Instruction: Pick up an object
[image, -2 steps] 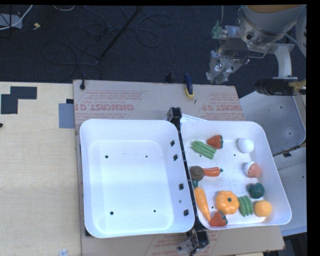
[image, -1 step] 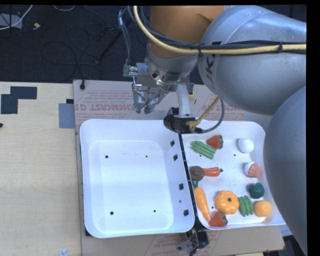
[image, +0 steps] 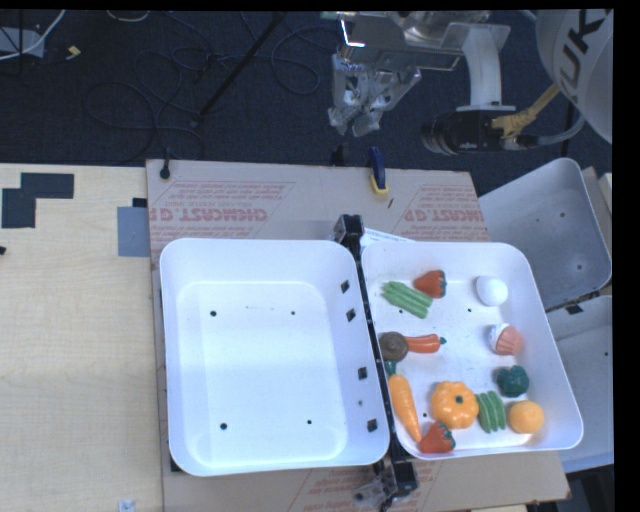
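Step in hand: the arm is parked high above the bench's far edge; by my reading, the approach to an object has not begun.
Gripper: hangs over the dark floor beyond the cardboard sheet, with nothing between its fingers; whether they stand wide or narrow I cannot tell, since the tip is a blur of metal.
Right bin: carries every pickable thing.
Left bin: white floor with a few dark dots.
Likely target: the orange pumpkin, near the right bin's near edge, rounded, ribbed, with a small green stem; it looks rigid and broad.
Neighbours: a carrot lies just beside it on the left bin's side, a green ribbed piece touches it on the other side, and a red and green piece sits by the near edge.
Easier option: the white egg near the far right corner stands apart from the rest.
Doing it well: descend straight down, centred over one thing, fingers straddling its narrow axis and clear of the bin wall.
Risk: crowding near the pumpkin could nudge neighbours.
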